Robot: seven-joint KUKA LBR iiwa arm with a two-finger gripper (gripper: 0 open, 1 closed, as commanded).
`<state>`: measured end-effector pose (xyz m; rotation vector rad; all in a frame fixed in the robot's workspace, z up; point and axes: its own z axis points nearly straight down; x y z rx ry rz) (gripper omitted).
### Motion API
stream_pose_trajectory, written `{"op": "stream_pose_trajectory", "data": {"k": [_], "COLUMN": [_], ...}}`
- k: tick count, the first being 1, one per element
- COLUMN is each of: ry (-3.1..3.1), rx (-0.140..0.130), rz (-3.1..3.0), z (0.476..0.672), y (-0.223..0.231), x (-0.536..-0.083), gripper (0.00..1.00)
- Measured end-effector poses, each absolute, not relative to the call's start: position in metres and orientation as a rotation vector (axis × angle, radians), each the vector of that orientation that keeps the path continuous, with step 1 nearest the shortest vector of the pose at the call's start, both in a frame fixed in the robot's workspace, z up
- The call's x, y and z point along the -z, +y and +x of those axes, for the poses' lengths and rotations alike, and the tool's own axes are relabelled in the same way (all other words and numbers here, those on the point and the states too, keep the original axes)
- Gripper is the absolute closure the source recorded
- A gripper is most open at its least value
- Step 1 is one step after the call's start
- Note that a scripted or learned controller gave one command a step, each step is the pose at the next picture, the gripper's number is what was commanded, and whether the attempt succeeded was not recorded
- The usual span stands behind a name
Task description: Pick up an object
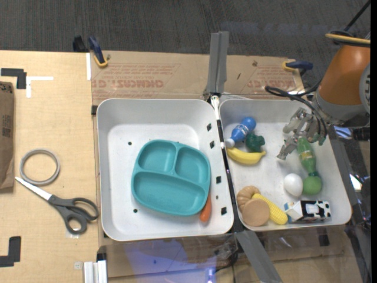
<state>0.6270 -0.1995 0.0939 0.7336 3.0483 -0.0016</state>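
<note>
Hand [293, 139] sits over my right bin [339, 158], far side, beside the green bottle [306, 154]; fingers look apart, nothing between them.

The bench [53, 105] bears two white bins [118, 122], scissors [62, 205], tape roll [39, 165].

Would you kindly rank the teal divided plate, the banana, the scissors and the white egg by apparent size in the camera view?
1. teal divided plate
2. scissors
3. banana
4. white egg

All lie at similar depth, so the order seems reliable.
</note>
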Motion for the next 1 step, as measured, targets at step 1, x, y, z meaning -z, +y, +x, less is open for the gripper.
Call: {"op": "stream_pose_trajectory", "data": {"k": [1], "ry": [3.043], "rx": [0.003], "rz": [0.729], "z": [0.6287], "y": [-0.1993], "x": [-0.1047], "gripper": [1.0]}}
